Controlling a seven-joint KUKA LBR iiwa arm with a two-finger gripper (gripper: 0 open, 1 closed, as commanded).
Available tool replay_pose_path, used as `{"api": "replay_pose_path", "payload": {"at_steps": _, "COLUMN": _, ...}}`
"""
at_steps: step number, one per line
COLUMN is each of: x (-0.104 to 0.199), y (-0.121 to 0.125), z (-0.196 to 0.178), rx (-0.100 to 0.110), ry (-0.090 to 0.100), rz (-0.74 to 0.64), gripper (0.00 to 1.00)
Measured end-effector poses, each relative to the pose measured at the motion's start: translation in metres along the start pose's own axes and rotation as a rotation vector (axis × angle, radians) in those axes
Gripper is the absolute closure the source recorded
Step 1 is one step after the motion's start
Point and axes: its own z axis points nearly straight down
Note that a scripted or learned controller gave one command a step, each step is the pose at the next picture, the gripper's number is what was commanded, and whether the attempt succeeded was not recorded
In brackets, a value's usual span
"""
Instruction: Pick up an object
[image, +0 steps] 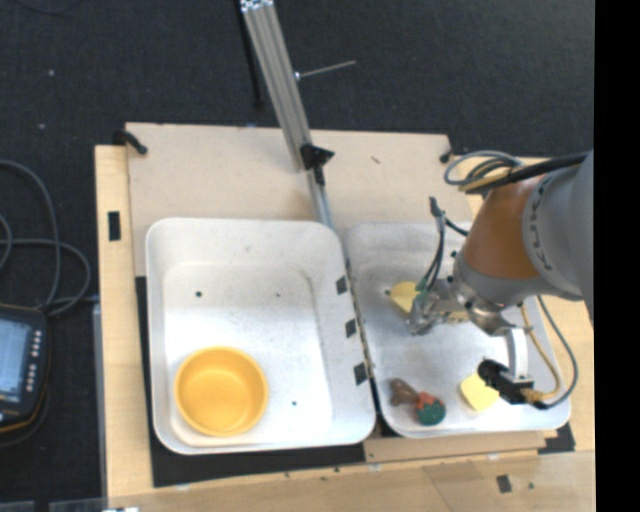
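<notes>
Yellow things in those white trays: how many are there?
3: a yellow bowl in the left bin, a pale yellow piece beside the gripper, and a yellow block near the right bin's front. The arm may hide more.

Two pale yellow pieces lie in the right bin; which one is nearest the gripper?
The pale yellow piece beside the gripper, at mid-bin. The other yellow piece lies near the bin's front right corner.

A pale wooden tabletop (220, 175) stands on dark speckled carpet (120, 60). A slim aluminium rail (285, 95) slants down from the top edge to a black clamp (316, 156) on the board. At left, black cables (40, 265) loop over the carpet beside a handheld screen (18, 370). The light is even and flat, with soft shadows.
</notes>
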Motion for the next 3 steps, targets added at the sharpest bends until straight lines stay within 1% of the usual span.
{"api": "replay_pose_path", "payload": {"at_steps": 1, "x": -0.002, "y": 0.012, "z": -0.058, "rx": -0.003, "ry": -0.001, "rz": -0.008, "gripper": 1.0}}
{"api": "replay_pose_path", "payload": {"at_steps": 2, "x": -0.003, "y": 0.022, "z": -0.105, "rx": -0.002, "ry": -0.001, "rz": -0.008, "gripper": 1.0}}
{"api": "replay_pose_path", "payload": {"at_steps": 3, "x": -0.004, "y": 0.022, "z": -0.103, "rx": 0.002, "ry": -0.002, "rz": -0.009, "gripper": 1.0}}
